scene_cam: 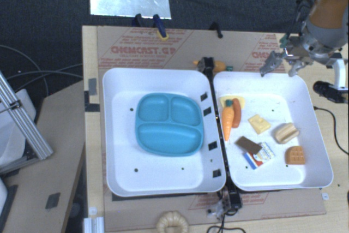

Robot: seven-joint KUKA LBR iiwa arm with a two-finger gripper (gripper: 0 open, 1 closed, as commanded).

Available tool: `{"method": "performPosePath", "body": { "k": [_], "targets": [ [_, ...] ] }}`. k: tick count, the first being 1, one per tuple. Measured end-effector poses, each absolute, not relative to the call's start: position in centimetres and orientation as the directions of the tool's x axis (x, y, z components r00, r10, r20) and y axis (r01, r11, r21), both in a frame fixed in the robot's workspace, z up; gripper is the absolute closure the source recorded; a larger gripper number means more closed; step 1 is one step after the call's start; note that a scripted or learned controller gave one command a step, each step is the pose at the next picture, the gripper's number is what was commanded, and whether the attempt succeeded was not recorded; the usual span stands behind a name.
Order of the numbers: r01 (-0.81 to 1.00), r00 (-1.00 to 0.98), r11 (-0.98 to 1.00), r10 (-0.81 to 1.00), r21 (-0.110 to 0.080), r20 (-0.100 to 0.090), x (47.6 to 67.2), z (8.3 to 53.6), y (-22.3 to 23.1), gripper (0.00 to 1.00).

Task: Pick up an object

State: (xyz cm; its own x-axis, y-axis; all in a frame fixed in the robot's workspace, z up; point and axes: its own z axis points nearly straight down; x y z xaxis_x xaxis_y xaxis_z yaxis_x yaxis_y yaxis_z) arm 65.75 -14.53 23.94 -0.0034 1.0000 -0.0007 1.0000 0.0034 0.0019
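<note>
Your gripper (282,64) hangs over the back rim of the right bin (313,112), its fingers (268,67) spread apart with nothing between them. Pick 1 clear target: the cracker (259,123) lies alone mid-bin, well apart from the carrot (228,120), bread roll (286,132) and waffle (295,155). Come straight down over it and close across its narrow side. The left bin (117,117) carries a blue plate (166,123). Both bins sit on a cardboard sheet (180,46) above dark carpet.
</note>
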Motion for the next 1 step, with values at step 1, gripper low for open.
{"method": "performPosePath", "body": {
  "k": [1],
  "targets": [
    [1.000, -0.002, 0.002, 1.000, 0.002, -0.001, 65.81, 19.91, -14.85, 0.00]
  ]
}}
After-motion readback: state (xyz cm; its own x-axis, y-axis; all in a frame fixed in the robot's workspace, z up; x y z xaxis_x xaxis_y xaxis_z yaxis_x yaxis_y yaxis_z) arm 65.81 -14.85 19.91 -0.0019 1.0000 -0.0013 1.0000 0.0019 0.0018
